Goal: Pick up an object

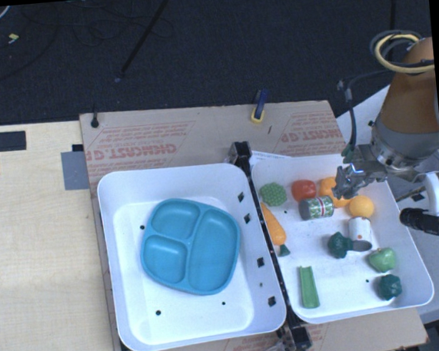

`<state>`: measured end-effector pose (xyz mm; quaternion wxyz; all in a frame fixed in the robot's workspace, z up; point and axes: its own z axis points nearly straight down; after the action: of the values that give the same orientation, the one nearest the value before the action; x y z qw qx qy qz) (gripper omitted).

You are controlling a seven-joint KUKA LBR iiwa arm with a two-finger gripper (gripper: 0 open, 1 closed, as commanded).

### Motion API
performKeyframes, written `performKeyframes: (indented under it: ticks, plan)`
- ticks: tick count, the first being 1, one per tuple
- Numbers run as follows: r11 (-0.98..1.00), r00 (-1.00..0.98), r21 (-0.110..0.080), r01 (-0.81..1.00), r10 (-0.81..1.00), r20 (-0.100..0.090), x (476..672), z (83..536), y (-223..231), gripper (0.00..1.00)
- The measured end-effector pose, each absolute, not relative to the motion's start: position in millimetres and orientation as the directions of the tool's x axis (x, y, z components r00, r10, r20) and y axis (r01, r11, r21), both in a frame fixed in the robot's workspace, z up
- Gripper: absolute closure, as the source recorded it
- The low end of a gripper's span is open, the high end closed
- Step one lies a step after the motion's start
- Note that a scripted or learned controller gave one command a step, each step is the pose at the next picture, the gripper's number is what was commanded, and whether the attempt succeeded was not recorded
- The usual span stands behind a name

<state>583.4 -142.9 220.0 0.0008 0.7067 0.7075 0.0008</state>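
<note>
The right bin (417, 298) holds several toy foods. Among them are a red piece (303, 189), a small grey jar with a green band (316, 208) lying on its side, an orange ball (361, 207) and an orange piece (326, 187). My gripper (347, 182) hangs over the bin's upper right part, just above the orange ball and right of the red piece. It partly covers the orange piece. Nothing can be seen held in it.
Also in the right bin: a green bumpy ball (274, 195), a carrot (273, 226), a green stick (308, 286), a dark green piece (338, 244), a white cup (359, 231) and two green fruits (382, 258). The left bin (133, 326) holds a blue divided plate (191, 245).
</note>
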Motion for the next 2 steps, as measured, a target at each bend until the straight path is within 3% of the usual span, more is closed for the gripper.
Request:
performKeyframes:
  ticks: [1,2]
  plan:
    - [0.002,-0.002,-0.001,1.0,1.0,0.001,583.6,227.8,-143.7,1.0]
    - [0.003,-0.003,-0.005,1.0,1.0,0.002,573.3,219.4,-96.7,1.0]
